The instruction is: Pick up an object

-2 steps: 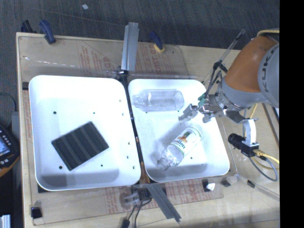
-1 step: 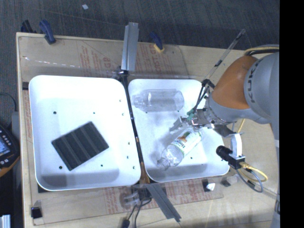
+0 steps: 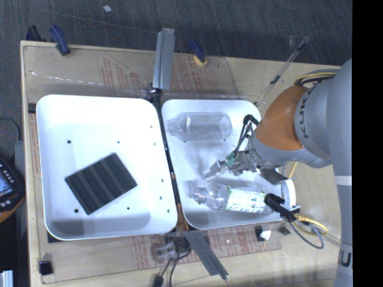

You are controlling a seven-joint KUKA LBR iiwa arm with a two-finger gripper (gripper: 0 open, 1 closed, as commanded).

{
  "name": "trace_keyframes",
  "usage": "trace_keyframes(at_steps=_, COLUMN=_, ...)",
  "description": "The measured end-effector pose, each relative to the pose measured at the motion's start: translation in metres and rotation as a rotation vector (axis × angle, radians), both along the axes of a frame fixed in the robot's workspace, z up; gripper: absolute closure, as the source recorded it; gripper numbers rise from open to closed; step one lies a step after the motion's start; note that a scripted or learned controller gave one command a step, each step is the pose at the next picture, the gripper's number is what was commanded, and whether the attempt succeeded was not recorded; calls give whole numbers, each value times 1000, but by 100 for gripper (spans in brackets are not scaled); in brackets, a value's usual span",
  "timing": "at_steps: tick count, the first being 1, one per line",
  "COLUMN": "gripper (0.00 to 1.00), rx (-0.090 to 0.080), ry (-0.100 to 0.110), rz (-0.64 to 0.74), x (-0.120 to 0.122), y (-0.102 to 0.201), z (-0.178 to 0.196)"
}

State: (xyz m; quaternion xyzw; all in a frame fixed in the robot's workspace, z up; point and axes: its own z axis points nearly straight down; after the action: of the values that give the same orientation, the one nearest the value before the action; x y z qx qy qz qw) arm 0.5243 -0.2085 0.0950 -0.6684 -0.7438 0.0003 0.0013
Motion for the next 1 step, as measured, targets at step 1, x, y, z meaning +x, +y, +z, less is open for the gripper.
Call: trace_keyframes(at_steps=1, gripper=0, rx=1, ry=-2, rz=52, x=-15, y=0, z=-3)
